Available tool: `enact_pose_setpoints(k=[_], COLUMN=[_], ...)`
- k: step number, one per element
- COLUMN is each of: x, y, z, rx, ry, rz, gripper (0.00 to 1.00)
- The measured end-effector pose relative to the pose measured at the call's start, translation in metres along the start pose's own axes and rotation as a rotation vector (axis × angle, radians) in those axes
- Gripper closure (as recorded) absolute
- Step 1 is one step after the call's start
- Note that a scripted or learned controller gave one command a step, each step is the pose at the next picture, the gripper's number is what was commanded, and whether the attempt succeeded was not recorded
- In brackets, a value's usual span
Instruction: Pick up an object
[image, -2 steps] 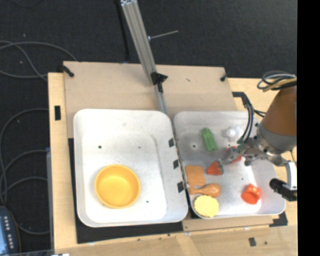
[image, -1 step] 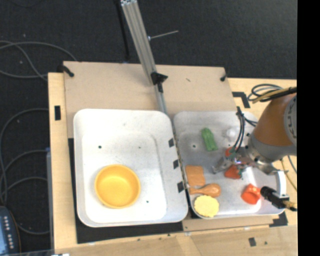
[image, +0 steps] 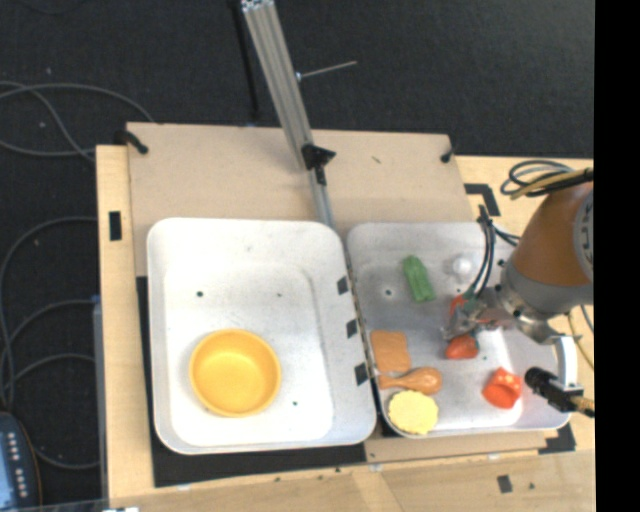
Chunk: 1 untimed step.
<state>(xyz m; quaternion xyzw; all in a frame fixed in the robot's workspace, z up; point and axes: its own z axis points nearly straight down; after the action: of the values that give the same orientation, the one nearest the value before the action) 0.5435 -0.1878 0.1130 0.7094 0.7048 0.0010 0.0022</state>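
Down in the right bin (image: 400, 250), the hand (image: 463, 325) sits just above a small red toy (image: 461, 348); its grip is unclear.

I see even, diffuse overhead light, moderately bright on the bench (image: 250, 180) and dim on the dark floor (image: 60, 70) beyond it. The two white bins, left bin (image: 250, 260) and right bin (image: 400, 250), read pale and slightly washed out, with soft grey shading along their rims and no hard shadows. A small specular spot shows on the clear round object (image: 460, 267). The yellow bowl (image: 235, 372) is saturated, with faint shading inside its wall. Overall I find the frame soft and low in resolution; small items near the arm (image: 550, 250) blur together.
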Motion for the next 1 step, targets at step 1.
enact_pose_setpoints(k=[1], x=[-0.0020], y=[0.0009], z=[-0.0646], rx=[-0.004], ry=[-0.001], rz=[-0.010], gripper=[1.00])
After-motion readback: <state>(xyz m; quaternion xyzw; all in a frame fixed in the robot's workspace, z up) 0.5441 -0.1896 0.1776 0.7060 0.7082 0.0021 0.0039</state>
